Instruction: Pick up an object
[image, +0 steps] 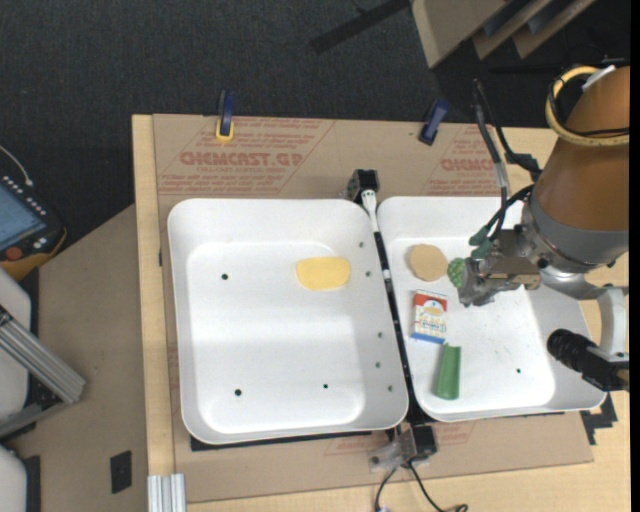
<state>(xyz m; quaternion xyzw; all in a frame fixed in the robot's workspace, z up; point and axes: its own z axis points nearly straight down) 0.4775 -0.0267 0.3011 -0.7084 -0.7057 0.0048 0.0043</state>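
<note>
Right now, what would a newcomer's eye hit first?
The grey arm with its orange band looms over the right bin, its gripper low by a green object. In the left bin, a lone yellow piece stands out.

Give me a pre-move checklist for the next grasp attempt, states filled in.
1. Gripper over the right bin: ok.
2. Green round object beside the gripper, held or not: cannot tell.
3. Tan disc, carton and green block lie apart, each reachable: ok.
4. Yellow object alone in the left bin: ok.
5. Cable hangs close to the wrist: cannot tell if it snags.
</note>
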